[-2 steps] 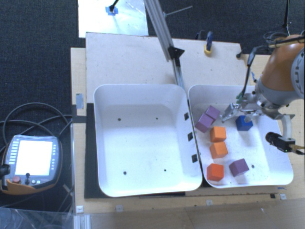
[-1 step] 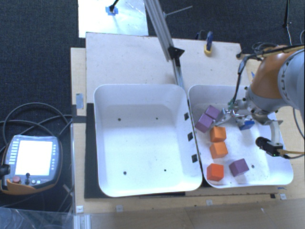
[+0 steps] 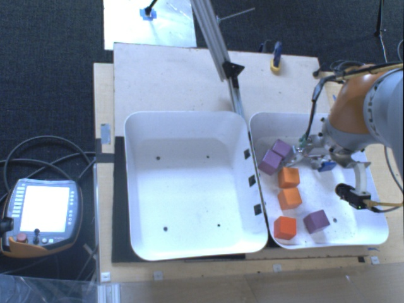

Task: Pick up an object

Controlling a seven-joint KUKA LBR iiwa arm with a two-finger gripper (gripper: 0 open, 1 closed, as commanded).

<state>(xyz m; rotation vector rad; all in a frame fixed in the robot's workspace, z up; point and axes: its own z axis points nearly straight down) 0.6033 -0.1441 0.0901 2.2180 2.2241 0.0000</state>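
Pincer (image 3: 305,149) beside purple blocks (image 3: 276,156)

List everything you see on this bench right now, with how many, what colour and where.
purple blocks: three, purple; two touching at the right bin's upper left, one near its front
orange blocks: three, orange; a column down the right bin's left side
bins: two, white, side by side
teach pendant: one, grey and orange, far left
clamp: one, yellow, board's back edge
arm: one, grey and orange, from the right
gripper: one, beside the purple pair
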